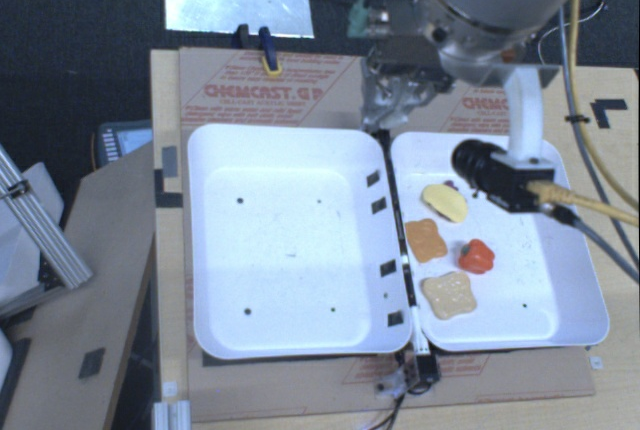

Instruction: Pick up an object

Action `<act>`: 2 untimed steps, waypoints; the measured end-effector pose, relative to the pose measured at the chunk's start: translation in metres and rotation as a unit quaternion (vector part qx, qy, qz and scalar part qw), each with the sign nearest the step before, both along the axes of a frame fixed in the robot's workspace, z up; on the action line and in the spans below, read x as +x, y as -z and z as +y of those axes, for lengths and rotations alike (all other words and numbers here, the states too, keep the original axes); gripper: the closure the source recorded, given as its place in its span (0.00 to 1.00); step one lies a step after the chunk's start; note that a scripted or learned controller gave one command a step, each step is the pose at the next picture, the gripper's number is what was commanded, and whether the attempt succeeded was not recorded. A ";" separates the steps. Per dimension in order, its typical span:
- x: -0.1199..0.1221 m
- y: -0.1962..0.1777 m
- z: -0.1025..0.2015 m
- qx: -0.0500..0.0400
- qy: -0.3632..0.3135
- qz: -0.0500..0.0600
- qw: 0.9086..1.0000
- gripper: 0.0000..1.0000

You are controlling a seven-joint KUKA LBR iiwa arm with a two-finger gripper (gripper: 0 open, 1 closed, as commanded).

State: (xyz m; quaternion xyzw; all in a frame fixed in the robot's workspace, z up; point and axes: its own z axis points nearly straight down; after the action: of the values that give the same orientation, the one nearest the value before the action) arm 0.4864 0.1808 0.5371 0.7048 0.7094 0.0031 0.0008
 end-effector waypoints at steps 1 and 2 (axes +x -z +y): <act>-0.002 0.316 -0.055 -0.004 0.005 0.010 1.000 1.00; 0.001 0.189 -0.011 0.002 -0.001 -0.004 1.000 1.00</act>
State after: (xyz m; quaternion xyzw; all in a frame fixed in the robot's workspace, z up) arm 0.4877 0.1695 0.3479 0.7040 0.7101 0.0070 0.0025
